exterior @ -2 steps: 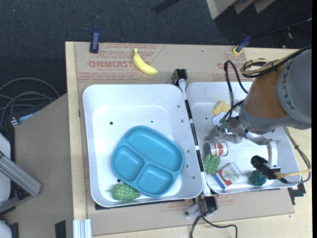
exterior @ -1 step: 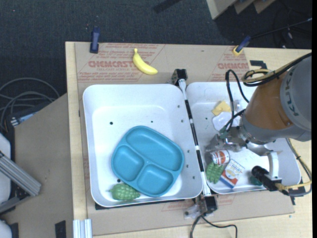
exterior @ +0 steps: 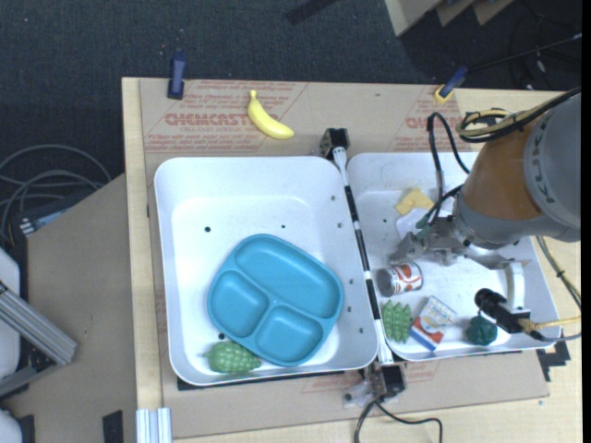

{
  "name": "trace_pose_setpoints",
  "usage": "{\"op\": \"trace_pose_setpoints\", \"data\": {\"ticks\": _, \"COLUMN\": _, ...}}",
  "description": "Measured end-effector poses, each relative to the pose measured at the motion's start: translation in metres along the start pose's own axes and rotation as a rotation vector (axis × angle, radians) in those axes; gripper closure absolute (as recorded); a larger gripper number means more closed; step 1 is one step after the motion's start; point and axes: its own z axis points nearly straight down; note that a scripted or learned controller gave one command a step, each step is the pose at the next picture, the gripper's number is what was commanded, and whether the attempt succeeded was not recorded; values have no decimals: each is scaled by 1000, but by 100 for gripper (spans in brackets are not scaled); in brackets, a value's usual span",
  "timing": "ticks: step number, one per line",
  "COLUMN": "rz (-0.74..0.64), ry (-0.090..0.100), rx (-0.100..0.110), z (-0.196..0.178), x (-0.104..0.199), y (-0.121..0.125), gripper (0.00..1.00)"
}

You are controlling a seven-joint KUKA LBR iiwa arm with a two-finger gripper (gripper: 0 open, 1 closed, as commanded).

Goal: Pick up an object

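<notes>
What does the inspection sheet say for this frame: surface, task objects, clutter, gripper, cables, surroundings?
Surface: bench bearing a left white bin and a right white bin.
Job's things: right bin holds a small red-and-white can, yellow block, green bumpy toy, flat red-white-blue packet, dark green lump.
Clutter: blue three-compartment plate and green leafy toy in left bin; yellow banana on bench.
Gripper: two-finger gripper low above the can; finger state unclear.
Cables: black cable by arm; grey loops on floor.
Surroundings: dark carpet.
</notes>
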Motion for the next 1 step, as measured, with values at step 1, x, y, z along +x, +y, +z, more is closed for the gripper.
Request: {"op": "trace_pose_setpoints", "data": {"ticks": 1, "rz": 1, "ry": -1, "rx": -2, "z": -10, "x": 0, "y": 0, "gripper": 100}}
